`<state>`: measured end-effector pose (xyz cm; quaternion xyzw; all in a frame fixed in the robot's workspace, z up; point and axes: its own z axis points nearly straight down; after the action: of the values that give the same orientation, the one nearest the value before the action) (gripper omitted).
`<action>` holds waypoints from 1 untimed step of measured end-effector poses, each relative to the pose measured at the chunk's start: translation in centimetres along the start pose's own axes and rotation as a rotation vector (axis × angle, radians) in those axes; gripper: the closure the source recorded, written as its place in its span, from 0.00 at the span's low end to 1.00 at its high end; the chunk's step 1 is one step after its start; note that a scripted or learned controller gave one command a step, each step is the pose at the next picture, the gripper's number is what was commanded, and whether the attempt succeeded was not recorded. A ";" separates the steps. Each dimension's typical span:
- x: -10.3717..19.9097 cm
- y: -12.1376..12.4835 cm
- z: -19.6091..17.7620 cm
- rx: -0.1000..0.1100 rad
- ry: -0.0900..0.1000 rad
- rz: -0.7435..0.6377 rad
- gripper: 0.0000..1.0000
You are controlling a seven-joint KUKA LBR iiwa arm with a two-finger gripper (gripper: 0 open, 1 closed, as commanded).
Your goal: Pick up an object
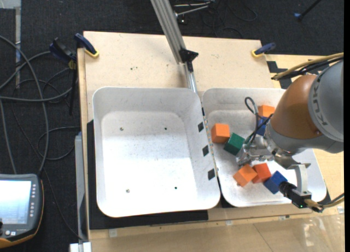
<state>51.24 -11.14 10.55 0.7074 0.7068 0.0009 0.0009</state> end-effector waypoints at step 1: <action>-0.1 -0.3 -4.4 -0.003 -0.001 -0.002 1.00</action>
<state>50.88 -11.28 14.93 0.7066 0.7076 0.0013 0.0023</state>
